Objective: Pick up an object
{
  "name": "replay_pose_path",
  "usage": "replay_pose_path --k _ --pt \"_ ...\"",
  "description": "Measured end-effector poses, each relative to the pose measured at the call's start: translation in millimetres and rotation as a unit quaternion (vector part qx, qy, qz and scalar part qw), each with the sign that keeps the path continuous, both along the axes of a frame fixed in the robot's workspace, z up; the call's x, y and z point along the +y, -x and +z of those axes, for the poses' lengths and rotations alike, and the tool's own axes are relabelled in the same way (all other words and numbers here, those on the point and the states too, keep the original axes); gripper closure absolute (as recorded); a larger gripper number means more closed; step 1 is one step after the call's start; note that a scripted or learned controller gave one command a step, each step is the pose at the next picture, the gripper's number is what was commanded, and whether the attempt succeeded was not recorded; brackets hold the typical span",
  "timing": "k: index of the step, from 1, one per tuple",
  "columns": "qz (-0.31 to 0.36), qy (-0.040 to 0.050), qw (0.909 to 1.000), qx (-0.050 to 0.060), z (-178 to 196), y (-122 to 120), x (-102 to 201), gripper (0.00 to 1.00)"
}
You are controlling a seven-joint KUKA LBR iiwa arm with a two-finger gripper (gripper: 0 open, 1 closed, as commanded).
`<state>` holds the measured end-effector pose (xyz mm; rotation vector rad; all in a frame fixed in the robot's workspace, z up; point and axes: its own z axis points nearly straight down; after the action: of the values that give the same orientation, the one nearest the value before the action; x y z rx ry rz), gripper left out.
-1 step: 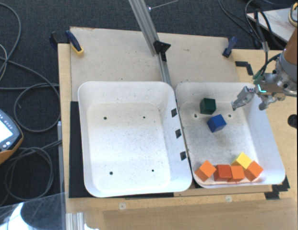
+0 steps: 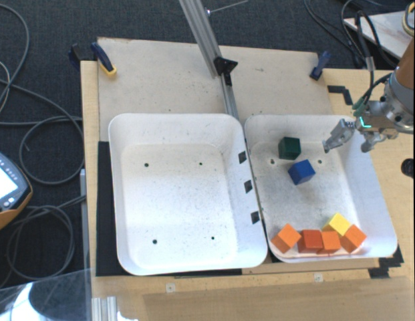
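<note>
Below, wooden bench [image 2: 160,79], dark carpet [image 2: 40,19], cables [image 2: 33,99]

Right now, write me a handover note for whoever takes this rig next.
Gripper: open, holding nothing, above the far right edge of the right bin.
Things, all in the right bin: green block and blue block close together in the far half, nearest the gripper; along the near wall, a row of orange blocks with a red block and a yellow block.
Done: nothing picked yet.
Left: lower onto one block, close, lift. The green one looks the easiest reach.
</note>
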<state>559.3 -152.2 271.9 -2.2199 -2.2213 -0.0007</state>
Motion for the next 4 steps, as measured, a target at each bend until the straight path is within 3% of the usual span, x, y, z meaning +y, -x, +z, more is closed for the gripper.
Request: replay_pose_path --k 3,4 --pt "0.0 -0.0008 1.0 0.003 -150 -4 -3 0.0" --pt "0.0 0.0001 1.0 -0.001 -135 -6 -4 1.0"
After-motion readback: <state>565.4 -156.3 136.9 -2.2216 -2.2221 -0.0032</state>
